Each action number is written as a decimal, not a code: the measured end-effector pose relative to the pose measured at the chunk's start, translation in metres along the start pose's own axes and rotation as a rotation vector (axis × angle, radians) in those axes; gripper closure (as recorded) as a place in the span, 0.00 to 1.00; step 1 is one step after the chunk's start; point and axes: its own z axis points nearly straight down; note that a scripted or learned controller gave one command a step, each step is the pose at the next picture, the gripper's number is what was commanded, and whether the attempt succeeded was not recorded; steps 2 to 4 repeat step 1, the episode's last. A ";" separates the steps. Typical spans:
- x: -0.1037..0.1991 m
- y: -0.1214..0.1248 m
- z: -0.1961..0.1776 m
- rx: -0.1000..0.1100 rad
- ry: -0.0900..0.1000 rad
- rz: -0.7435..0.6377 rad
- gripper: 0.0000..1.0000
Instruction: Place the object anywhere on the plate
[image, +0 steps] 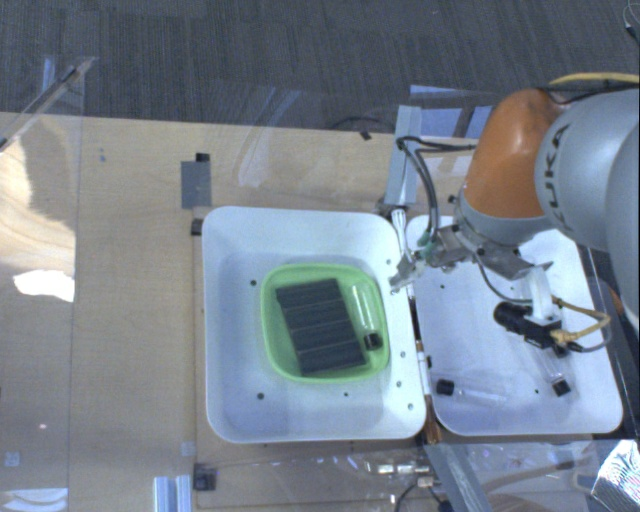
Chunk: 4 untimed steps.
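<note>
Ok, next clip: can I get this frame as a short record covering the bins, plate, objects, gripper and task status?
left bin: holds the green plate, roughly centred
on plate: dark ribbed slab; small black block beside its right edge
right bin: small black piece front left; another small black bit front right
gripper: at the seam between the bins, near the plate's far right corner; no object seen in it
task status: slab and block both lie on the plate

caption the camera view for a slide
Dark ribbed block on green plate in left bin, end effector at bin's right rim
</note>
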 end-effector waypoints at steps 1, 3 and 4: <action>-0.051 0.045 0.000 -0.001 -0.001 0.004 0.00; -0.051 0.045 0.000 -0.001 -0.001 0.004 0.00; -0.051 0.045 0.000 -0.001 -0.001 0.004 0.00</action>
